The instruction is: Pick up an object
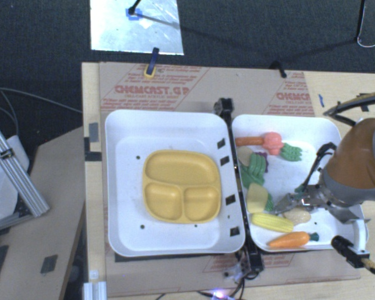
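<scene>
The arm enters from the right edge of the frame, its orange band and grey wrist hanging over the right bin (328, 127). The gripper (298, 202) sits low in the lower middle of that bin, metal fingers pointing toward the frame's left; whether they are spread or pressed together cannot be told from this angle, and nothing is clearly seen between them.

Just below the fingertips lies a pale, rounded toy piece (298, 216), possibly a potato or mushroom, touching or nearly touching the gripper. It looks like the nearest candidate. Beside it, toward the lower left of the bin, rest a toy corn cob (272, 222) and a toy carrot (290, 240), with a pale yellow block (257, 197) and a green leafy toy (257, 167) above. Near the bin's top sit a pink-and-orange toy (265, 141) and a small green piece (291, 152).

The left bin (122, 167) holds a yellow divided plate (180, 185).

These play-food pieces are probably light, hollow, stiff plastic with smooth, slippery skins. The rounded piece would likely squirt out unless pinched across its widest middle; the corn and carrot would be safer taken across their short axis, mid-length.
</scene>
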Controlling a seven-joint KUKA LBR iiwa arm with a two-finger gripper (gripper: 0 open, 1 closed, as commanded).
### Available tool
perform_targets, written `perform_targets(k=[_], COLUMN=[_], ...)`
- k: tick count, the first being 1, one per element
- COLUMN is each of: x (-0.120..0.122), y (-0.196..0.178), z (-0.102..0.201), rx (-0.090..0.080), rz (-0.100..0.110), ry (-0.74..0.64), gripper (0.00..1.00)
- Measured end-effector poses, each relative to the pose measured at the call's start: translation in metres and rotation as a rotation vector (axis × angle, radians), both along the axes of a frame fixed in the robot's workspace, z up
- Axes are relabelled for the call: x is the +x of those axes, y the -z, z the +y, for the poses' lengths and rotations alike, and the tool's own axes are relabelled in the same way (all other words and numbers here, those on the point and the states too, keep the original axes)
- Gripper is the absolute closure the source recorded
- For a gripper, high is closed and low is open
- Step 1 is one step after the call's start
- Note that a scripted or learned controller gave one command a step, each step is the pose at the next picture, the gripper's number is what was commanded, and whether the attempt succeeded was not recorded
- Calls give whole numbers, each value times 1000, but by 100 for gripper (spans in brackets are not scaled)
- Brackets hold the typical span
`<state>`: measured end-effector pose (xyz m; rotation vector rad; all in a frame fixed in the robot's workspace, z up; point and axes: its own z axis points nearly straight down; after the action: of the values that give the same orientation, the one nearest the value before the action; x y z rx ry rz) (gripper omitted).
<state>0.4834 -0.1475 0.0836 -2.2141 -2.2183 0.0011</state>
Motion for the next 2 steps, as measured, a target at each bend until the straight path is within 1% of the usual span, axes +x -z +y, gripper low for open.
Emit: perform_targets(k=[1,2], x=[4,46], y=[-11,-106], z=[-3,106], rx=[-5,-1], rz=[-9,-18], ry=[2,-15], gripper=[100,100])
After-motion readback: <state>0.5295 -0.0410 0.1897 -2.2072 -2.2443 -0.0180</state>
